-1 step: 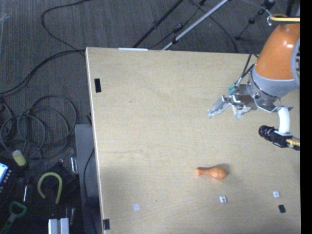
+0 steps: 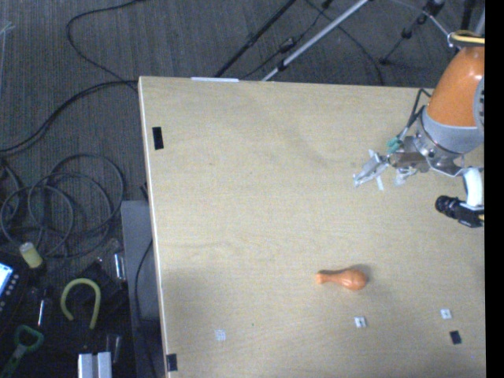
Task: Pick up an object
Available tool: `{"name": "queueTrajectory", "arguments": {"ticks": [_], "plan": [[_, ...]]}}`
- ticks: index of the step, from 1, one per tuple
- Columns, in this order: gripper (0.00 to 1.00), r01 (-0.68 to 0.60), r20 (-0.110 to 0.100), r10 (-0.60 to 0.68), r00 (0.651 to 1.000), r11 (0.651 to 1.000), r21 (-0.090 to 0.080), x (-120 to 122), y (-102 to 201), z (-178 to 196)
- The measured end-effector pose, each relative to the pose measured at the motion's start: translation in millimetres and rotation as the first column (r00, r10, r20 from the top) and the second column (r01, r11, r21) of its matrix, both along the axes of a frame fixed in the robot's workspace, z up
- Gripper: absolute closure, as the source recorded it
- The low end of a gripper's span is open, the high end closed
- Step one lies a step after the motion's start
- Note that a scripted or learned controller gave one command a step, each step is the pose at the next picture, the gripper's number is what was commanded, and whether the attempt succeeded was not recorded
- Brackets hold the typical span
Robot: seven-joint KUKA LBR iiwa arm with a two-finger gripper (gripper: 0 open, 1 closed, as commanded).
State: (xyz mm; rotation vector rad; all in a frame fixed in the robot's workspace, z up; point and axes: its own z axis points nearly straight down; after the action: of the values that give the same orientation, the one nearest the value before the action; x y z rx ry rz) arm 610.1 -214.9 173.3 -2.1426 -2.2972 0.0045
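Bench (image 2: 236,211): a pale wooden tabletop seen from above at a slant, covering most of the view from centre to right. Small black tabs sit on its left edge, one near the top and one near the bottom. Small pale square markers and one dark one lie on the surface near the lower right.

Arm (image 2: 461,93): enters from the right edge at the upper right. An orange rounded section sits above a grey wrist. A black fitting projects below the wrist near the right edge.

Gripper (image 2: 368,176): at the end of the wrist, pointing left and slightly down over the right part of the tabletop. Pale, thin fingers (image 2: 364,178) splay apart in a moderately wide spread. Nothing lies between them. A small teal part shows at the base of the fingers.

Orange object (image 2: 343,279): small, pear-shaped, with a rounded bulb at the right and a narrow neck tapering left. It lies on its side on the tabletop, below the gripper and well apart from it, in the lower centre-right of the surface.

Floor (image 2: 71,69): dark grey carpet left of and above the bench. Black cables (image 2: 59,203) loop at the left. A yellow-green curved item (image 2: 81,298) lies at the lower left. Metal tripod legs (image 2: 339,18) cross the top.
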Motion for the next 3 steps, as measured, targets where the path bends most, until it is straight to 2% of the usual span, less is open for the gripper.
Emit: {"name": "queueTrajectory", "arguments": {"ticks": [1, 2, 3], "plan": [[0.0, -0.106, 0.001, 0.106, 0.994, 0.994, 0.0, 45, 12, -90], [0.0, -0.261, 0.002, 0.261, 0.965, 0.965, -0.001, 58, 36, -89], [0.0, -0.46, 0.002, 0.46, 0.888, 0.888, 0.001, 58, 93, -89]]}}
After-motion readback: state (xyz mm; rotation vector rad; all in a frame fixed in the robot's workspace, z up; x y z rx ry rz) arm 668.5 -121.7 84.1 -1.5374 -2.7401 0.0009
